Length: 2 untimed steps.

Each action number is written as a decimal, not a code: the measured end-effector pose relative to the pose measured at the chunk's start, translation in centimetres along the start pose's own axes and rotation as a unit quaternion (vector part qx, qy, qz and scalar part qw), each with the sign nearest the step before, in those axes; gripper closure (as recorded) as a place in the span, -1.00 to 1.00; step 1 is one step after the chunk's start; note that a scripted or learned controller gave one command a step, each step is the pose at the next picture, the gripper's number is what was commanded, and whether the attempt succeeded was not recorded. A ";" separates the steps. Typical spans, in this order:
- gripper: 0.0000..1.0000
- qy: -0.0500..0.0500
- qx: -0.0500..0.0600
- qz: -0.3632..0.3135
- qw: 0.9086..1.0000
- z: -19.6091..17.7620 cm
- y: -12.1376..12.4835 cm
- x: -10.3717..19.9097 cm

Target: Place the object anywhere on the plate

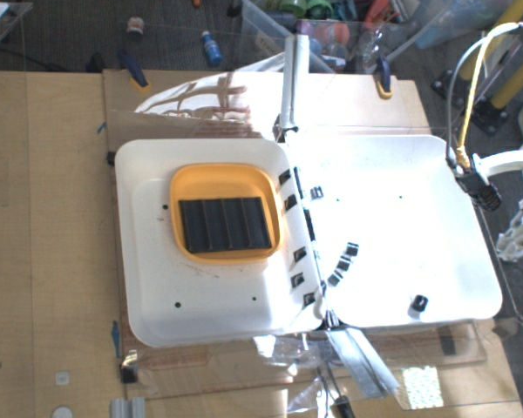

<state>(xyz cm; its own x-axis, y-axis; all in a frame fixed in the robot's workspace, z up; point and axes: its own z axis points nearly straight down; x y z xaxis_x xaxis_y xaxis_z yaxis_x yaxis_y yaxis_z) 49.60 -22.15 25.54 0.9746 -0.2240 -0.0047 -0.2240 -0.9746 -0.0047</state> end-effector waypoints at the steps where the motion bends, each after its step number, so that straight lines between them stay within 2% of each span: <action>1: 1.00 0.004 0.001 -0.015 1.000 -13.8 0.1 -0.9; 2: 1.00 0.000 0.000 -0.010 1.000 -3.1 0.1 -0.2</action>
<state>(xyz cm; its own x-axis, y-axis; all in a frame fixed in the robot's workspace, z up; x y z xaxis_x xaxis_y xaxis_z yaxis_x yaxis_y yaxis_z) 49.38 -22.22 28.61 0.9790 -0.2040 -0.0042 -0.2040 -0.9790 -0.0046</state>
